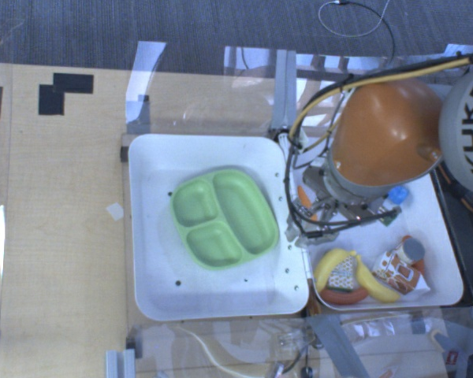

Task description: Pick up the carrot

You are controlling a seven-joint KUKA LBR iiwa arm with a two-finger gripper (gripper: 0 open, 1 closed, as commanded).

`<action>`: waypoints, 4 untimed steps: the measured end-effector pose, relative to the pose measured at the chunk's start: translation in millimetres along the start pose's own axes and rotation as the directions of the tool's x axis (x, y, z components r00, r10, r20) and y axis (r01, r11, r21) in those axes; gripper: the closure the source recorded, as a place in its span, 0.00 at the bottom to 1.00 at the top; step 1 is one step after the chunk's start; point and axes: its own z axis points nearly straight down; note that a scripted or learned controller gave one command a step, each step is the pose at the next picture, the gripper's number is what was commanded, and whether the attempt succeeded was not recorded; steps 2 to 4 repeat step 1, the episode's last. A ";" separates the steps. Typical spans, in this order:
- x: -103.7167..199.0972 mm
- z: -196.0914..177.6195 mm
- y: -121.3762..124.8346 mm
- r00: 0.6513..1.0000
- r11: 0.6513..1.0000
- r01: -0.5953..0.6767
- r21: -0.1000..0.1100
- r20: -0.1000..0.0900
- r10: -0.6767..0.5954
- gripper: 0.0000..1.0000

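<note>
**benchwatcher:** Camera view check, anyone else reading this the same? The arm hangs low over the far-left part of the right bin, and its orange band covers most of what's below. The tool pokes out under it as a tangle of dark metal and cable, just beside the wall between the bins. I honestly can't tell if it's released or clenched.

**pick_n_fail:** Same here. I think the carrot is that thin orange sliver at the bin's left wall, just left of the tool and half tucked under the wrist. It looks like it's lying in the bin, not lifted, though I can't say whether the tool touches it.

**benchwatcher:** So the reach looks done, and the grab and lift are not yet shown?

**pick_n_fail:** That's my guess. Nothing shows it gripped. The banana and carton sit at the near end, apart from it. The green plate sits in the left bin with nothing on it.
</note>
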 end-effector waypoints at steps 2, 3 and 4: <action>22.2 2.1 8.9 0.984 0.984 0.180 -0.001 -0.002 -0.180 1.00; 22.2 2.1 8.9 0.984 0.984 0.180 -0.001 -0.002 -0.180 1.00; 22.2 2.1 8.9 0.984 0.984 0.180 -0.001 -0.002 -0.180 1.00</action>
